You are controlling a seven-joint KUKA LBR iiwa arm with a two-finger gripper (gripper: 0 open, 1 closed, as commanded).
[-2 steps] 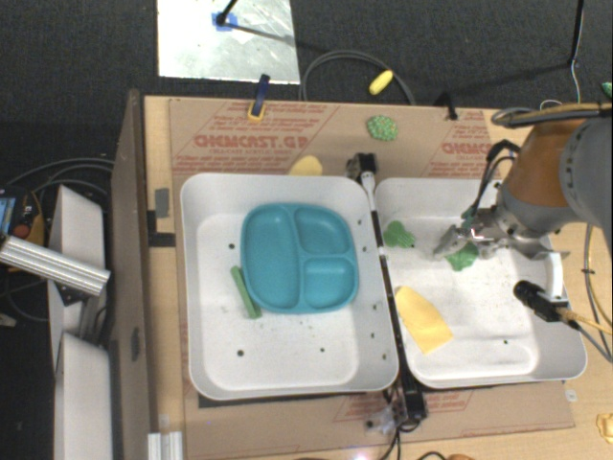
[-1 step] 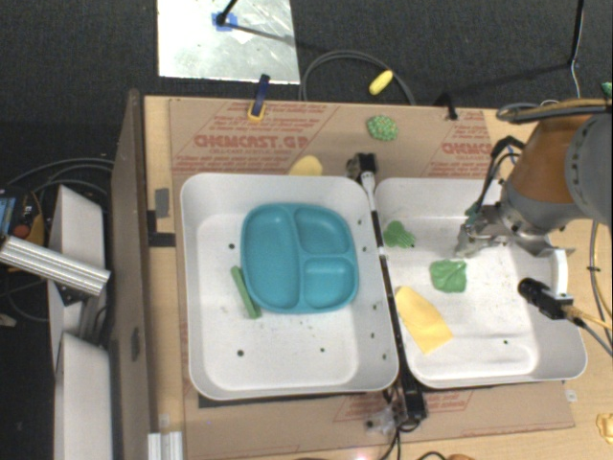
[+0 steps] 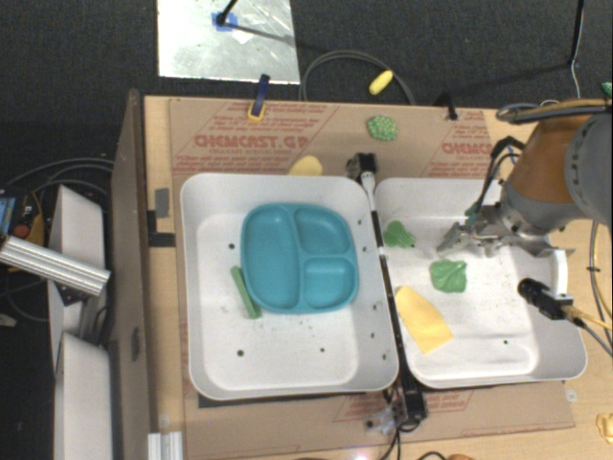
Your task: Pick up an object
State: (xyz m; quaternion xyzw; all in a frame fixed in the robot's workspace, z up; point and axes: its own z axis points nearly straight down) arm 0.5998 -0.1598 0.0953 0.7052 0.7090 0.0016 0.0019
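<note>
We are in the approach step: our claw point(image 3: 466, 238) hangs low in the right-hand shallow white bin point(image 3: 536, 357), just above and beside a flat green leaf-shaped piece point(image 3: 448, 275). Whether the claw is apart or together we cannot tell. A yellow wedge-shaped slab point(image 3: 422, 319) lies near. Next we likely need to centre over the leaf and descend.

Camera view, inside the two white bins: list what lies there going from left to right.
Green stick → teal divided plate → small green leafy piece → yellow wedge → larger green leafy piece → end effector, poised above the right bin.
</note>
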